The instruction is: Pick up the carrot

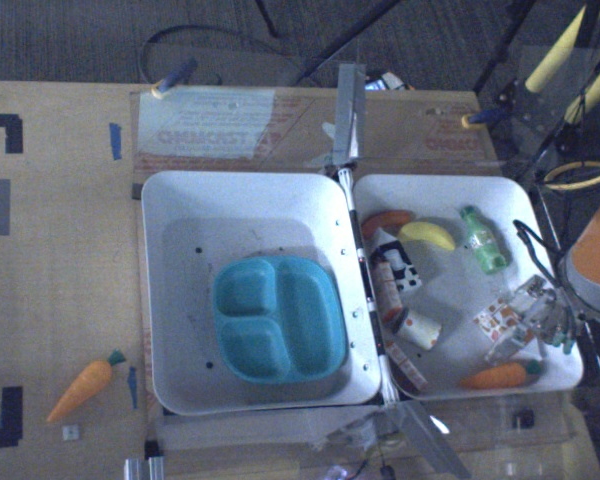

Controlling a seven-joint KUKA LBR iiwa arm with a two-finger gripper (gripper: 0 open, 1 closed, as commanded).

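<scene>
Two shallow white bins side by side on a pale wooden bench (60,268), with the left bin (170,208) holding a light blue plastic plate with three compartments (278,318), set flat toward its near right corner. In the right bin (450,188), along the near wall, an orange toy carrot with a green top (498,375), lying on its side with the green end toward the right. Just above that green end, and slightly to the right, the grey two-finger gripper (542,320), low over the bin's right part, close to the carrot but with nothing visibly held; blurred and partly see-through against the clutter, so open or closed cannot be told. Behind it, at the right edge, the arm's orange band (595,253). Also in the right bin: a yellow toy banana (428,235) and a reddish-brown oblong piece (387,220) near the far wall, a green plastic bottle (483,238) beside the banana, a small white cylinder (420,328) near the middle, and a white card with red marks (497,318) just left of the gripper. Well apart, on the bench left of the left bin, a second orange toy carrot (80,388), tilted with its green top toward the upper right.
</scene>
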